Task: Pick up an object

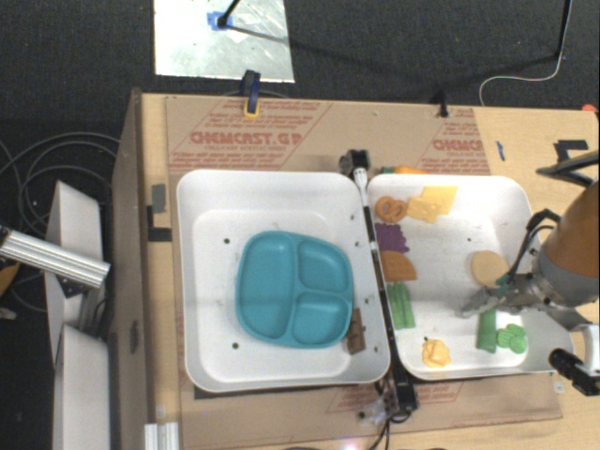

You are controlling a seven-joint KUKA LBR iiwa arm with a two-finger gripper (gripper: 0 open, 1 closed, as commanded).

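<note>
Nothing lifted yet: gripper (489,298) low in right bin (448,242), fingers seemingly apart and empty, just above green block (487,331), beside tan disc (487,268); grasping and raising left.

A teal plate (293,289) sits in a white bin (202,251); yellow (429,202), purple (390,239), and green (487,331) toys fill the other.
</note>
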